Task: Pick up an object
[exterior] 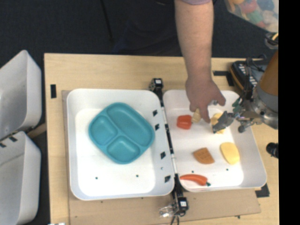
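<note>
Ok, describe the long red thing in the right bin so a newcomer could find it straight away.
Start at the right bin, the one without the blue plate. Go to its near edge, at the corner beside the divider between the bins. The chili pepper lies there: long, thin, red with a green stem, unlike the blocky red piece and the rounded orange and yellow pieces farther in.

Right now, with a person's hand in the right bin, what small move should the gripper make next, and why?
Probably hold position rather than descend. A person's hand reaches into the right bin just beside the gripper, near the red block. Once it leaves, the yellow piece below the gripper lies apart from other items and looks the easier target.
</note>
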You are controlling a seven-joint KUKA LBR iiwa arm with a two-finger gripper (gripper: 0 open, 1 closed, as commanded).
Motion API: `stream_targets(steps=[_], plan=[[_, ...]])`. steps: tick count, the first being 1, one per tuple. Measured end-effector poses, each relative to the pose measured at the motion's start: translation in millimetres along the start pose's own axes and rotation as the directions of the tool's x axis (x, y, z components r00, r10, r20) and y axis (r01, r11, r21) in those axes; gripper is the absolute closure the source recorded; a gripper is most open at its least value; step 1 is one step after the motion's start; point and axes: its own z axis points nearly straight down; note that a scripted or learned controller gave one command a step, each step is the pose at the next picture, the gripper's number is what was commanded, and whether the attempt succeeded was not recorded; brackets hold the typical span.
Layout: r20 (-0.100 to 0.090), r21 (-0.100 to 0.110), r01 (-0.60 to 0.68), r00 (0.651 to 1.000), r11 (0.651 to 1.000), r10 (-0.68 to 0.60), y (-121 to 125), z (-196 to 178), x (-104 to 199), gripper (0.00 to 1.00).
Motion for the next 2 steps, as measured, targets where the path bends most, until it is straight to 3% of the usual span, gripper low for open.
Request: stream_targets(steps=[1, 2], plan=[[0.002, -0.009, 0.002, 1.000, 1.000, -0.002, 1.8, -4.6, 0.1, 0.00], [0.001, -0.003, 0.002, 1.000, 1.000, -0.002, -1.6, 60.2, -2.0, 0.00]])
